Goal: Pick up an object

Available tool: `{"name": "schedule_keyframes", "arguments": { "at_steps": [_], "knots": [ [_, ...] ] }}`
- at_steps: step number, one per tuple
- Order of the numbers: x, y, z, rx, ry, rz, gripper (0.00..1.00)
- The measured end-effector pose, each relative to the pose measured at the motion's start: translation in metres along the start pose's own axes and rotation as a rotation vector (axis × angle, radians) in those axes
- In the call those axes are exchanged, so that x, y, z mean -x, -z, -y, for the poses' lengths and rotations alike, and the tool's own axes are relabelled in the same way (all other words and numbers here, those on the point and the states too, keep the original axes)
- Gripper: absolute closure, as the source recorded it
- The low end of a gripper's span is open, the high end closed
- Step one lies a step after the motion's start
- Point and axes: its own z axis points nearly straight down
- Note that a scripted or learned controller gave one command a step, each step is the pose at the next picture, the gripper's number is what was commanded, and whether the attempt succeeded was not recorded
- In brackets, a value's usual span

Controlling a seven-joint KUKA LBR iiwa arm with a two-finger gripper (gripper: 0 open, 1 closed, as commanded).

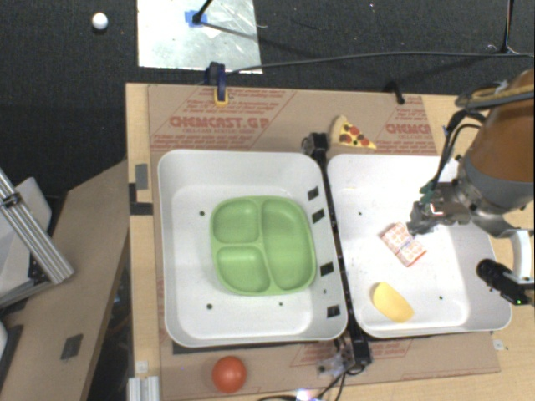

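In the right bin (368,186) lie a small red-and-white patterned packet (400,243) near the middle and a yellow rounded piece (391,302) toward the front. My gripper (420,223) comes in from the right and hangs just above the packet's upper right corner. From this angle the packet does not appear to be between the fingers. The grey arm with its orange band (506,144) covers the bin's right side.
The left bin (180,224) holds a green three-compartment plate (261,246). A toy pizza slice (352,134) lies on the cardboard behind the bins, and a red ball (228,373) sits in front of the left bin. A black divider (328,232) runs between the bins.
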Motion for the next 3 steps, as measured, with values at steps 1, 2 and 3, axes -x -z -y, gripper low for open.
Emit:
{"name": "schedule_keyframes", "arguments": {
  "at_steps": [1,2,3],
  "knots": [
    [-0.046,-0.013,-0.029,-0.002,0.005,-0.002,1.0],
    [-0.097,-0.021,-0.046,-0.002,0.005,-0.002,1.0],
    [-0.142,-0.012,-0.077,0.0,0.004,-0.002,1.0]
  ]
}}
